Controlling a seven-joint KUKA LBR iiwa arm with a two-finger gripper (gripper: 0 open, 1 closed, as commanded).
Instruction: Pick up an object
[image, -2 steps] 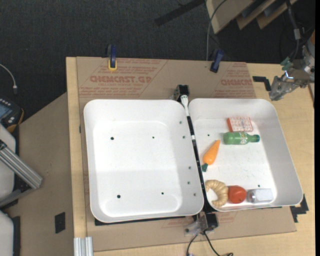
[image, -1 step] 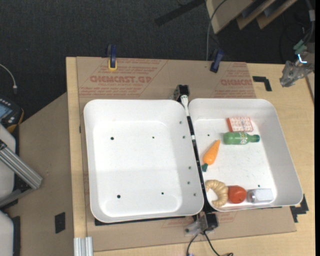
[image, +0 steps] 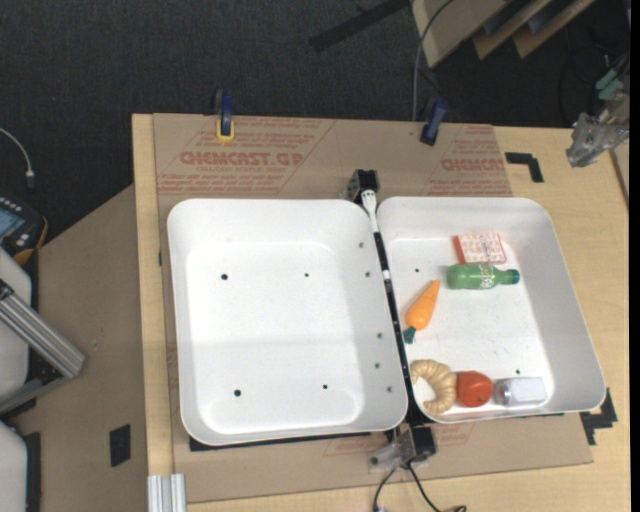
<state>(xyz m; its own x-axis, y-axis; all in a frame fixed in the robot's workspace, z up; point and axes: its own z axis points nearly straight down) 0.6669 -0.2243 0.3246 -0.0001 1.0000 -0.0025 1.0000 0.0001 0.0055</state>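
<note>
Two white bins sit side by side on a brown cardboard sheet laid over the bench. The right bin holds all the loose things. A pink-and-white box lies toward its far side, with a green bottle on its side just in front of it. An orange toy carrot lies tilted near the wall shared with the left bin. Along the near edge are a pale curved pastry-like piece, a red object touching it, and a small clear bottle just beside that. Two blue clamps grip the sheet's far edge. The pincer hangs at the upper right, outside the bins and well apart from every object; its opening is too small and blurred to tell.
</note>
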